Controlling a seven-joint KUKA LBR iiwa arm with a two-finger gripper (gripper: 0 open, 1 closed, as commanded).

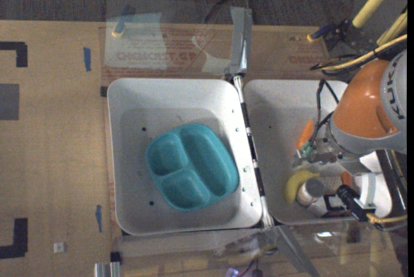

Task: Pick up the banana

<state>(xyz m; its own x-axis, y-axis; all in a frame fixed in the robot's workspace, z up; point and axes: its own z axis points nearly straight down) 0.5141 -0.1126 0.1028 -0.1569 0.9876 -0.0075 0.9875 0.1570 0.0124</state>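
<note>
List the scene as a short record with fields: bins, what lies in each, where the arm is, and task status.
left bin: holds a teal divided plate with three compartments, lying flat
right bin: holds the banana near its front edge, plus an orange object, too small to identify
arm: reaches in over the right bin, its orange band above the banana's side
gripper: low, right beside the banana; grasp not visible
task status: banana appears to lie in the bin, not lifted

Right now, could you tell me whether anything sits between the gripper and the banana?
Nothing visible does. The gripper is down in the right bin, right against the banana; the orange thing lies off to the side.
</note>
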